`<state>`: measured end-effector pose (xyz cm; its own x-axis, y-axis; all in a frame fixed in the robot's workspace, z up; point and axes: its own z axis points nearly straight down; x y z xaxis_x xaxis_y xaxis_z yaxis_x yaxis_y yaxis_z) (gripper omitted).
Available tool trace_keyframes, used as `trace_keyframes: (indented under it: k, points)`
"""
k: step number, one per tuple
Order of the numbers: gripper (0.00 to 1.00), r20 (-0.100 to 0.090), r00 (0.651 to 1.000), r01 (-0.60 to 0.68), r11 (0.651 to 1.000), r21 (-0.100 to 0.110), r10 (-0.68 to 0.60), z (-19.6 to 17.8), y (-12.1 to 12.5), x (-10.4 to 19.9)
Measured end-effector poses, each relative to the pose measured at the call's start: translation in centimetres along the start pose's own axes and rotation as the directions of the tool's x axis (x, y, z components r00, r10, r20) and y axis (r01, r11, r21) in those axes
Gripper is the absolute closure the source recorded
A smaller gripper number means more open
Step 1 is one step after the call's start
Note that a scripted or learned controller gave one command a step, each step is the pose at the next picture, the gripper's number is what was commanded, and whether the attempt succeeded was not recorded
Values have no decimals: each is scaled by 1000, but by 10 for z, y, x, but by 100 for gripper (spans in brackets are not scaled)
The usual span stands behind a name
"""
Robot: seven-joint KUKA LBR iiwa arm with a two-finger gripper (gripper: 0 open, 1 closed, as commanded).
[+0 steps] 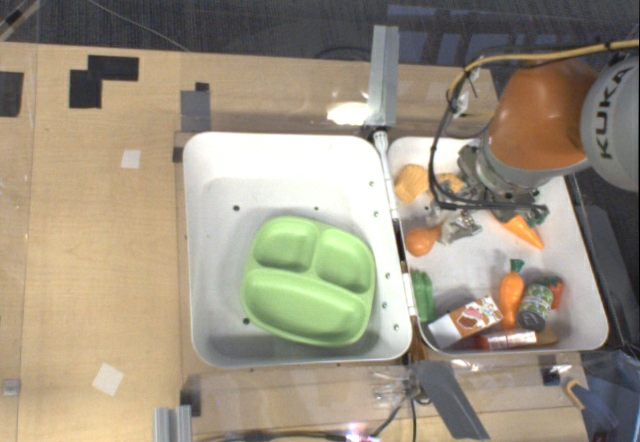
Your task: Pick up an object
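My gripper (462, 223) hangs low over the upper middle of the right bin (590, 275), under the orange wrist band (535, 120). Just left of it lies a small orange ball (421, 242), with a tan, bread-like piece (410, 182) above that. An orange wedge (523, 229) lies to the gripper's right. Whether the gripper touches any of them I cannot tell, because the wrist covers it from above.
A green divided plate (310, 280) lies in the left bin (220, 180). Along the right bin's front sit a carrot with a green top (511, 295), a small dark can (537, 302), a red and white packet (470, 318) and a green piece (422, 295) by the divider.
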<state>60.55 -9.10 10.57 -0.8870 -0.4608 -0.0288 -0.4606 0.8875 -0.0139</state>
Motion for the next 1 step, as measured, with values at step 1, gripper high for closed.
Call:
trace_keyframes:
  k: [1]
  points:
    - [100, -7, 757, 653, 757, -21, -653, -38, -12, 9]
